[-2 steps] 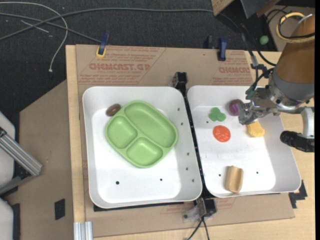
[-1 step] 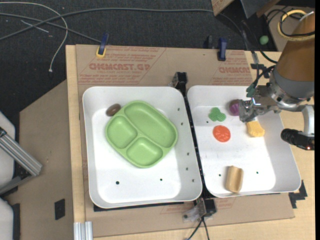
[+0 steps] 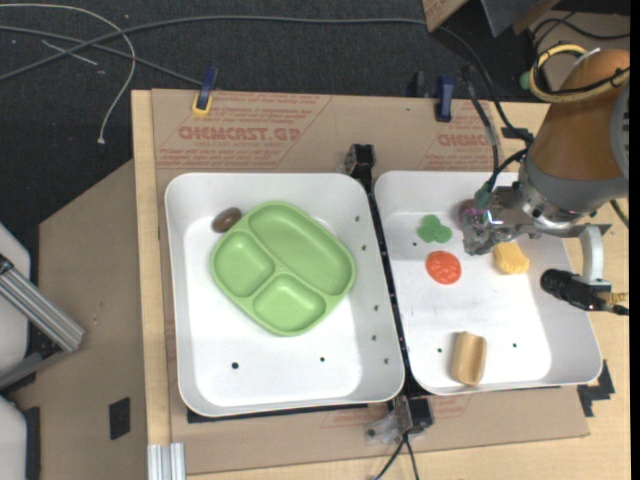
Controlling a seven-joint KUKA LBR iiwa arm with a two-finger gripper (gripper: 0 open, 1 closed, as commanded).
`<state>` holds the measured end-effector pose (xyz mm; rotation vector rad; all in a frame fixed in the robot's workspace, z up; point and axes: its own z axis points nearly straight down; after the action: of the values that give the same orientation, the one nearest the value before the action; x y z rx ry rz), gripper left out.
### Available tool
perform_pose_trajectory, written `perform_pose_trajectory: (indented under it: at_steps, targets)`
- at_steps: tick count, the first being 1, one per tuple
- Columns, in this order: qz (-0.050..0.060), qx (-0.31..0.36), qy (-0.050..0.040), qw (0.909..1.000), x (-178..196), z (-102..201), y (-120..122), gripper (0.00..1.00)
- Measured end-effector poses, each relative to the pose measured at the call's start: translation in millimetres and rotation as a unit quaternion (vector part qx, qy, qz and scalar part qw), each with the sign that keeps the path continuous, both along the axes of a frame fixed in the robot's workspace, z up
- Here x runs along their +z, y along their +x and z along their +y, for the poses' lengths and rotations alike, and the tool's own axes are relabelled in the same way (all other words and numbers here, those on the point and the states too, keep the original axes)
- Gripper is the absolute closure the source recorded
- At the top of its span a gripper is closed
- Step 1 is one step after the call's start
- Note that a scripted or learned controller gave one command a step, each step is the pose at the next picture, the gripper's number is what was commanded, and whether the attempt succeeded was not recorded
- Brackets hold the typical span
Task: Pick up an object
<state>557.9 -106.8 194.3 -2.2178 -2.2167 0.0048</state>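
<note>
The right bin [image 3: 560, 353] holds a green broccoli-like piece [image 3: 433, 230], a red tomato-like ball [image 3: 444, 267], a yellow chunk [image 3: 511, 258] and a tan bread-like roll [image 3: 467, 357]. My gripper [image 3: 480, 223] hangs low over the bin's back part, between the green piece and the yellow chunk, just up and right of the red ball. No object shows between its fingers. In the left bin [image 3: 200, 348] lies a green divided plate [image 3: 283, 266] with a small brown object [image 3: 228, 219] at its upper left edge.
The two bins meet at a black divider [image 3: 385, 278] with a clamp [image 3: 359, 158] at the back. Blue clips [image 3: 207, 88] pin the cardboard base. Cables run behind the bench, and a black bracket [image 3: 580, 288] juts over the right bin's right side.
</note>
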Motion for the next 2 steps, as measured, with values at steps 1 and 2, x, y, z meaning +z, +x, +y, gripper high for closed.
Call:
perform_pose_trajectory:
  at_steps: [1,2]
  targets:
    - [0.0,0.0,0.0002,1.0,-43.7,4.4,2.9,0.0]
    - [-0.001,0.0,-0.0002,1.0,-94.5,-4.8,5.6,0.0]
